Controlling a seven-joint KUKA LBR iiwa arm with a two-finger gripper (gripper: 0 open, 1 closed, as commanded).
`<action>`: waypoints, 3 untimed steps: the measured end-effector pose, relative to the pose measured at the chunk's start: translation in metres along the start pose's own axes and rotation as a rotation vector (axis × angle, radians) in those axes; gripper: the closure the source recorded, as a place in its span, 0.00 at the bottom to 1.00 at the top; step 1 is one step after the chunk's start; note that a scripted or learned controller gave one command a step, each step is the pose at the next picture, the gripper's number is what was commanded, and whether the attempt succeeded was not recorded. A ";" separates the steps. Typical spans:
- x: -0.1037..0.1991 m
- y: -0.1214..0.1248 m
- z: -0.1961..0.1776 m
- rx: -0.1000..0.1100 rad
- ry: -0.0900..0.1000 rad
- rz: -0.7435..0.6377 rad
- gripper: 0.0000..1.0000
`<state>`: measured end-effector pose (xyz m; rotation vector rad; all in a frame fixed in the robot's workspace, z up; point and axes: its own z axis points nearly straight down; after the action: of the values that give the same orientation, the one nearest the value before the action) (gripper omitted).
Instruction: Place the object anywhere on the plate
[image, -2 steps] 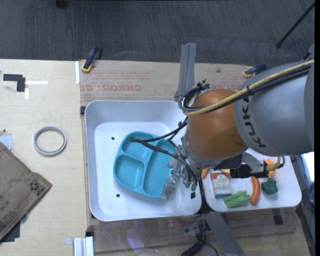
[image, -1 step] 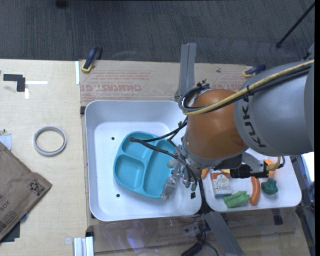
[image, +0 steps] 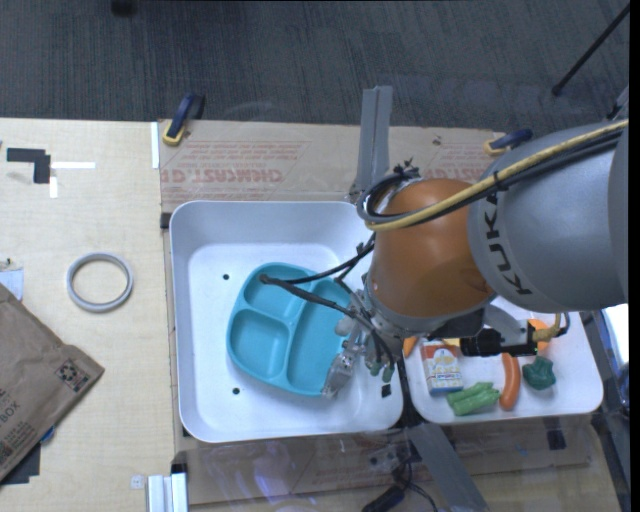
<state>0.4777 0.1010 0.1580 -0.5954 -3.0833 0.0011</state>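
Observation:
A blue divided plate (image: 280, 330) lies tilted in the left white bin (image: 200, 300), its right side partly hidden by the arm. My gripper (image: 345, 372) hangs low over the plate's lower right rim, under the orange wrist band (image: 430, 255). Several toy foods rest in the right bin (image: 580, 395): a small white carton (image: 443, 368), a green pea pod (image: 472, 400), an orange sausage-like piece (image: 510, 382) and a dark green piece (image: 540, 375). I cannot make out any object between the gripper's tips.
The big grey arm (image: 560, 220) covers most of the right bin. Left of the bins, on the bench, lie a tape ring (image: 100, 281) and a brown paper bag (image: 35, 380). A cardboard sheet (image: 260, 160) lies behind the bins.

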 end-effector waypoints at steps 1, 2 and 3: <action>0.000 0.000 0.000 0.000 0.000 0.000 0.00; 0.000 0.000 0.000 0.000 0.000 0.000 0.00; 0.000 0.000 0.000 0.000 0.000 0.000 0.00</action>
<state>0.4777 0.1010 0.1580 -0.5954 -3.0833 0.0011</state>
